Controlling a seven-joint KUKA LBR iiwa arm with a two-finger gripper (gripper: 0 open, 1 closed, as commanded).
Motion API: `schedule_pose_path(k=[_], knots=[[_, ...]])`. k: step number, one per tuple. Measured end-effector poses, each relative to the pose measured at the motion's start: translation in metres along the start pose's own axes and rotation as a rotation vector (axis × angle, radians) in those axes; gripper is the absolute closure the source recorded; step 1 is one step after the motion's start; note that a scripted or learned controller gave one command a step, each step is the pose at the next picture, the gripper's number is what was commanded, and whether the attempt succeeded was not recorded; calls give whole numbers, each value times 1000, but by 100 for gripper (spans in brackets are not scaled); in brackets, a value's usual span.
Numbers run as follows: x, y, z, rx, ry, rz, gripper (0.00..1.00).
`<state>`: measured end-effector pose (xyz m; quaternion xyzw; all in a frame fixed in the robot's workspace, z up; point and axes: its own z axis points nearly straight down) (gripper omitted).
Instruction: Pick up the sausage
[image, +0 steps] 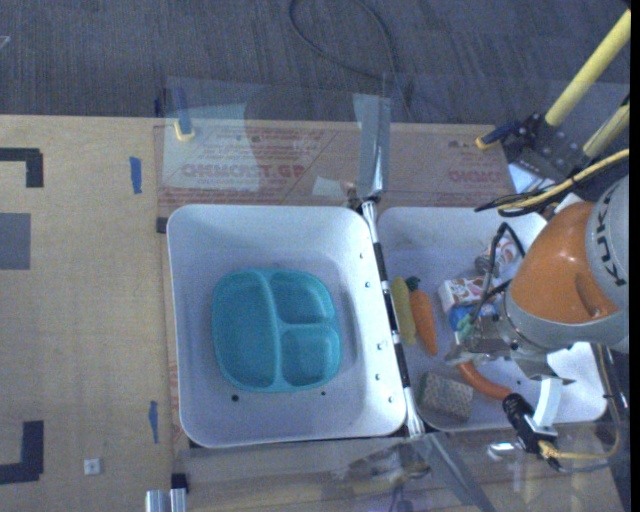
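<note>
Wooden bench (80, 300), two white bins. Over the right bin (430, 228), gripper (482, 346) down low. Open or shut: cannot tell. Sausage (490, 385) just below it, loose. Likely reaching now. Next: go down, squeeze it, lift.

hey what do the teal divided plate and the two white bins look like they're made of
Teal divided plate: looks like moulded plastic, matte to satin, judging by its even colour, rounded compartment walls and soft highlights.

Left white bin and right white bin: probably thin plastic or coated sheet; smooth, slightly glossy, with rounded corners and a faint sheen. The picture can't settle which.
</note>
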<state>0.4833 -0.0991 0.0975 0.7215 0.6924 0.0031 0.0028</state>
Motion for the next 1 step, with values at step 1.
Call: schedule_pose_path(k=[1], knots=[[62, 16, -89, 8, 0, -60, 100]])
